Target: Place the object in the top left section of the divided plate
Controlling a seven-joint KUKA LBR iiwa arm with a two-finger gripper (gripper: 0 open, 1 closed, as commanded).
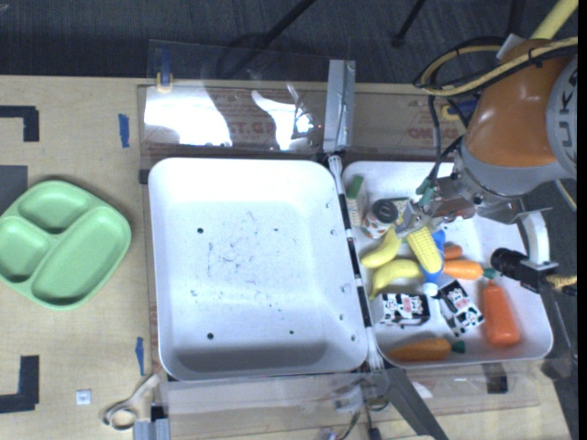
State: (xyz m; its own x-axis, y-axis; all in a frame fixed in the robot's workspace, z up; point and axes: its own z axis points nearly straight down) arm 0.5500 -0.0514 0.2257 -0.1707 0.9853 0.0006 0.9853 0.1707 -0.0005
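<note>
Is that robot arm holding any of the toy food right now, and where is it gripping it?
It cannot be told. The pincer sits low in the right bin, right above the corn cob, but the arm hides whether anything is gripped.

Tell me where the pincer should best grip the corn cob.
Probably across the middle of the corn, coming from above. It lies flat and elongated, top face exposed, with a banana crowding its left side, so closing across its narrow width looks easiest.

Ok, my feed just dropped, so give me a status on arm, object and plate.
Gripper low over right bin, above corn cob; grip unconfirmed. Green divided plate on bench, left of left bin. Bananas, carrots crowd the corn.
</note>
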